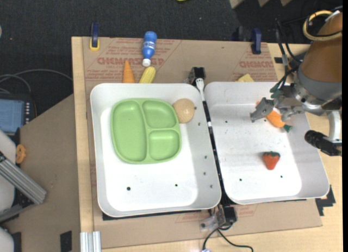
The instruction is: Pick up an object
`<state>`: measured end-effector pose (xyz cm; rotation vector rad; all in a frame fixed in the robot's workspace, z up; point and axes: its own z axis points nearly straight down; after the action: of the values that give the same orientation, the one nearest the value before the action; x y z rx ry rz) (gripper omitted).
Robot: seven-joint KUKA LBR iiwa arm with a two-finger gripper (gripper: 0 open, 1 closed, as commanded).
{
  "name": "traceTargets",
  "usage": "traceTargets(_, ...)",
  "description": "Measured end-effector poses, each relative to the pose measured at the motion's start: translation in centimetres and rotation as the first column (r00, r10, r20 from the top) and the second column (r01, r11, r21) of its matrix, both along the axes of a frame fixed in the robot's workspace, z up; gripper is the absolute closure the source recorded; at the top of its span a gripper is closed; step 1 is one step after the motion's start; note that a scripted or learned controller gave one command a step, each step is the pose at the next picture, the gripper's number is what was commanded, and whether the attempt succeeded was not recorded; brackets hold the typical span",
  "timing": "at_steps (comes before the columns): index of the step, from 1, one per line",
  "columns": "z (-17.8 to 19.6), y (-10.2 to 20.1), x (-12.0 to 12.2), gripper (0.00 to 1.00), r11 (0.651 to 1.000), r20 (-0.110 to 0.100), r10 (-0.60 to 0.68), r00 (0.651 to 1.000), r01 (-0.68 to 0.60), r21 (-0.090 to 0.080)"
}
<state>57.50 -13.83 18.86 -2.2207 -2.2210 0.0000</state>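
In the right bin (pixel 304 186), the hand (pixel 273 113) sits low with fingers spread wide around a small orange object (pixel 275 118) near the far wall. Closing squarely on it before lifting seems wise. A strawberry toy (pixel 271 159) lies nearer, well apart.

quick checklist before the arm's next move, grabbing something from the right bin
1. Gripper over the right bin: ok.
2. Target under it: ok, an orange piece sits right at the fingers.
3. Piece actually between the fingers: cannot tell, the gripper covers part of it.
4. Strawberry out of the way: ok, it lies apart, nearer the front.
5. Left bin things undisturbed: ok, green tray and tan ball lie well away from the arm.
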Motion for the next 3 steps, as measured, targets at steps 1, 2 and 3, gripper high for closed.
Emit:
traceTargets(1, -11.0, -6.1, -3.9, 0.0, 1.0, -0.007, -0.007, 1.0, 0.007, 0.001)
traceTargets(2, -10.5, -2.5, -9.9, 0.0, 1.0, -0.007, -0.001, 1.0, 0.001, 0.004)
traceTargets(3, -10.4, 4.3, -6.0, 0.0, 1.0, 0.004, 0.007, 1.0, -0.007, 0.0)
